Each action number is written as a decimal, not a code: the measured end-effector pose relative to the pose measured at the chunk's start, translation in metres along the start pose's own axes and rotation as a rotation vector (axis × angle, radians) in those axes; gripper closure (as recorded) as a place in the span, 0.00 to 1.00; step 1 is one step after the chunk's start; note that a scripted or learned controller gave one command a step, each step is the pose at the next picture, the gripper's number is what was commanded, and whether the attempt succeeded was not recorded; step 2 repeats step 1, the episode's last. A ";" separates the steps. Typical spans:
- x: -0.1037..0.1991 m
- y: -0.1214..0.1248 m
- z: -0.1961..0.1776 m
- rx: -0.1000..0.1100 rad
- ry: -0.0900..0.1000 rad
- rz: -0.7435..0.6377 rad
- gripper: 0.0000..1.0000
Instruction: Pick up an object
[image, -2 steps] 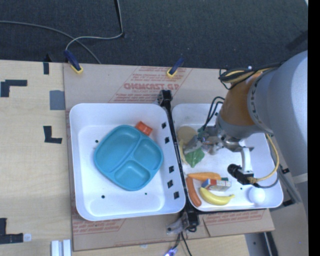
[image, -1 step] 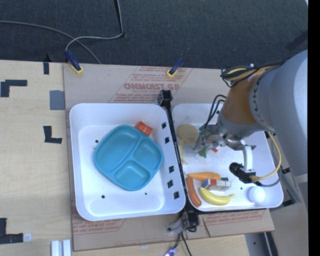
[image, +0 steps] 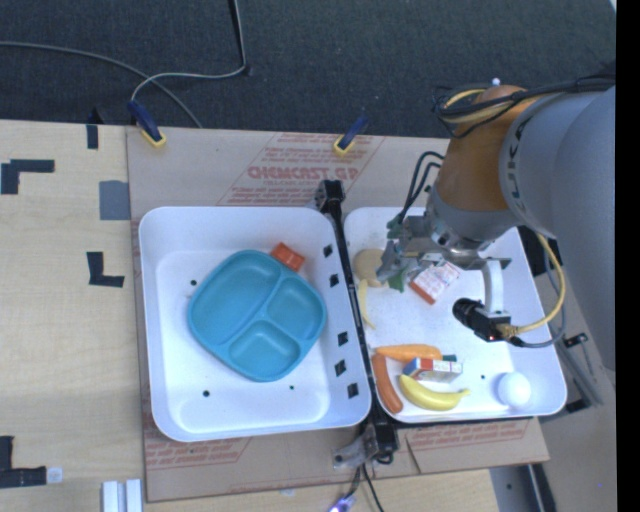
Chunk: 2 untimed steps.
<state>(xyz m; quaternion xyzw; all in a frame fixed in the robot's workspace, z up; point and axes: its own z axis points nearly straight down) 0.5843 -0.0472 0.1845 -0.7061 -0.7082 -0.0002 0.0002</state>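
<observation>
- Two white bins sit side by side on a cardboard sheet: the left bin (image: 160, 300) and the right bin (image: 545, 400).
- A blue divided plate (image: 258, 315) lies tilted in the left bin, with a small orange block (image: 288, 257) touching its upper edge.
- The grey arm (image: 540, 170) enters from the upper right; its gripper (image: 400, 265) hangs over the right bin's upper left part, near a red-and-white packet (image: 432, 283).
- Along the right bin's lower edge lie a carrot (image: 405, 352), a sausage (image: 387, 385), a banana (image: 432, 392) and a white ball (image: 513, 388).
</observation>
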 end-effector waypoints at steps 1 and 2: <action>0.048 -0.030 0.001 0.002 0.000 0.001 1.00; 0.048 -0.030 0.001 0.002 0.000 0.001 1.00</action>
